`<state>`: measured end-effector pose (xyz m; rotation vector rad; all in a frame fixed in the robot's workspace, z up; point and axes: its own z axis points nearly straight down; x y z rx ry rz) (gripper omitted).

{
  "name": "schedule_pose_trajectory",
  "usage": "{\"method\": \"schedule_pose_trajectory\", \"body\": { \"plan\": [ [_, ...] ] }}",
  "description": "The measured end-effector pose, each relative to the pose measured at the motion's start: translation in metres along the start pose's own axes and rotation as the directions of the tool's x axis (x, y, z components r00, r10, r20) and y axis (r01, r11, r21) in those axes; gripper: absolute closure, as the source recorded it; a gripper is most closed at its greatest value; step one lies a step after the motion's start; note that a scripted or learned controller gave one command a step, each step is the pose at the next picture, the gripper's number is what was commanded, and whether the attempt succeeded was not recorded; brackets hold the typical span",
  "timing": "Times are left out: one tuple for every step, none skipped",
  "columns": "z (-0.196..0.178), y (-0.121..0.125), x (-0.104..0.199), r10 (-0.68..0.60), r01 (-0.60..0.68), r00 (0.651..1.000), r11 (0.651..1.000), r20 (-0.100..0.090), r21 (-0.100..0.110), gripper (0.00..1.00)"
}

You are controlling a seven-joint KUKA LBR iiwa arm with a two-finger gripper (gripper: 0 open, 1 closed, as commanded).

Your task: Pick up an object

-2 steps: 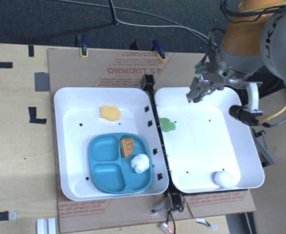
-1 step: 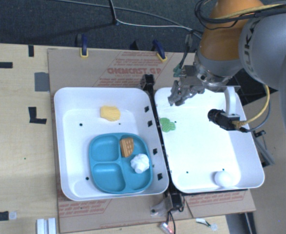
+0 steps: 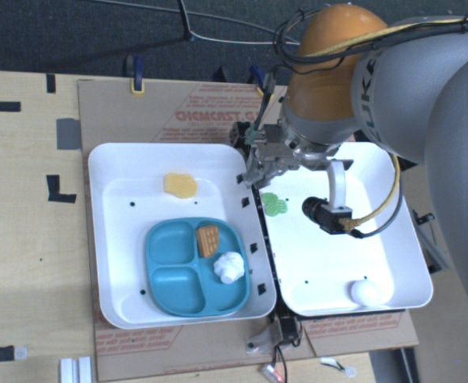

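My gripper [image 3: 259,179] hangs over the inner left edge of the right bin [image 3: 393,250], just above a small green object [image 3: 275,206] lying on that bin's floor. The arm's bulk hides the fingers. A white ball [image 3: 368,292] rests near the right bin's front edge. In the left bin [image 3: 110,214] a yellow piece [image 3: 181,185] lies at the back. A blue divided tray [image 3: 170,274] there holds a brown waffle-like piece [image 3: 208,240] and a white crumpled object [image 3: 230,267].
The bins sit on a cardboard sheet [image 3: 194,110] on a wooden bench. A black cable fitting [image 3: 328,214] dangles from the wrist over the right bin's middle. Cables run across the dark background behind.
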<state>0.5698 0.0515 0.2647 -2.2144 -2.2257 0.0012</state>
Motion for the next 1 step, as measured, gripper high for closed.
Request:
{"method": "schedule_pose_trajectory", "body": {
  "plan": [
    [0.0140, -0.0227, 0.0447, 0.001, -0.001, 1.000, 1.000, 0.000, 0.000, 1.00]
  ]
}}
